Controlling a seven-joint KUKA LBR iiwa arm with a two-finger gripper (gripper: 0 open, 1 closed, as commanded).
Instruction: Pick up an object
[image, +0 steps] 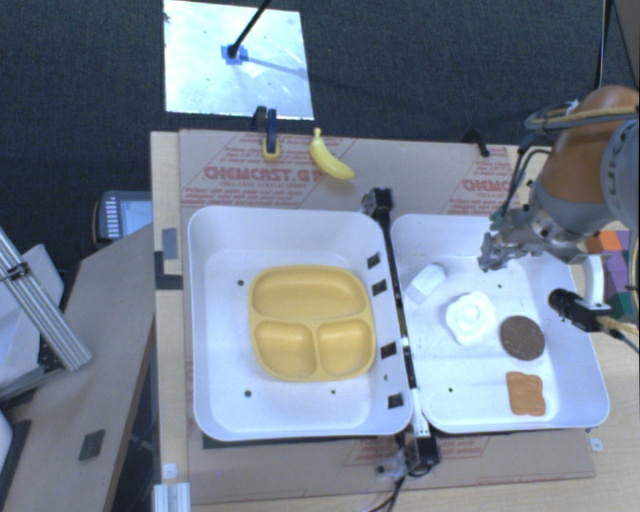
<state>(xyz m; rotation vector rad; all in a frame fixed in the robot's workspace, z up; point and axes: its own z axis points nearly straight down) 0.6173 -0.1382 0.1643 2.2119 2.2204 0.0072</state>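
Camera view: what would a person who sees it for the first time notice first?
The yellow divided plate stands out most, lying in the middle of the left bin. Next comes the food in the right bin: a white fried egg, a brown round patty beside it and an orange-brown piece nearer the front. A yellow banana lies on the board behind the bins, and the pincer hangs over the right bin's back part.

Two bins side by side on bench.
Left bin (215, 300): holds divided tray (305, 322), centred. Right bin (580, 395): small block (426, 281) near left wall, fried-egg toy (470, 318) right of it, round patty (522, 338) further right, toast piece (526, 393) in front of patty. Banana (330, 158) behind left bin, outside both.
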